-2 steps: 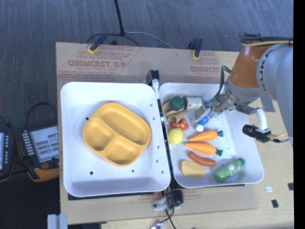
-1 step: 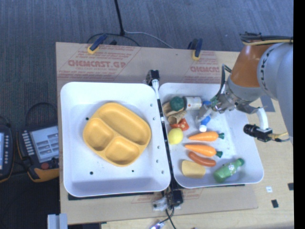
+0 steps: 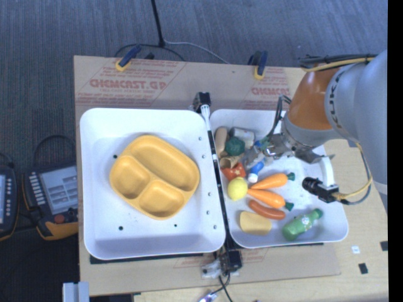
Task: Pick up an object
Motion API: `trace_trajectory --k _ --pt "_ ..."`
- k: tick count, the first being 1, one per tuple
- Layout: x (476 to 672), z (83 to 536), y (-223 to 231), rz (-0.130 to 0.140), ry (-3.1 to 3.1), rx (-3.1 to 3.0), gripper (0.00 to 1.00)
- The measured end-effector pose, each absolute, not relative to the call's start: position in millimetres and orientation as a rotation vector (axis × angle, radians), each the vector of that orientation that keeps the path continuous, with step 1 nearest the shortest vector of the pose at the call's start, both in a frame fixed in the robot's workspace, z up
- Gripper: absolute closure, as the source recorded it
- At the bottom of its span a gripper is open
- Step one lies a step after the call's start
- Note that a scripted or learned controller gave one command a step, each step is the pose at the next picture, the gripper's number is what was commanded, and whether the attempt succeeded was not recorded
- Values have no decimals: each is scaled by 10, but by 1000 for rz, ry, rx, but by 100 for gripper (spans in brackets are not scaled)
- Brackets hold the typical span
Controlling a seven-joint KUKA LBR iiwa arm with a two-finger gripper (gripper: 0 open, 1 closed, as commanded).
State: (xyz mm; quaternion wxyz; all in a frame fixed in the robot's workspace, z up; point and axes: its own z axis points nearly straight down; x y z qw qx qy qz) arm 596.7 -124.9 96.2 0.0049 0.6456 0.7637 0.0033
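Observation:
The right bin (image 3: 334, 228) holds several toy foods. Among them are a yellow lemon (image 3: 237, 188), two orange carrots (image 3: 271, 181) (image 3: 267, 198), a red sausage (image 3: 267, 211), a yellow cheese wedge (image 3: 255, 222) and a green bottle (image 3: 302, 224). A dark green piece (image 3: 235, 146), a red piece (image 3: 234, 170) and a small blue piece (image 3: 257, 167) lie in the bin's upper left part. My gripper (image 3: 263, 151) is low over that upper left part, just right of the green piece and above the blue piece. Nothing is visibly held.
A yellow divided plate (image 3: 154, 176) lies in the left bin (image 3: 94, 231). The bins rest on a cardboard sheet (image 3: 126, 83) held by clamps (image 3: 258, 65). A black cable and connector (image 3: 318, 189) hang off the wrist over the right bin. Electronics (image 3: 53, 190) sit left of the bench.

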Motion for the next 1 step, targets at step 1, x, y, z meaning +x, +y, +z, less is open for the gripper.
trace_trajectory --k 1 --pt "5376 2686 -826 0 2306 2130 100"
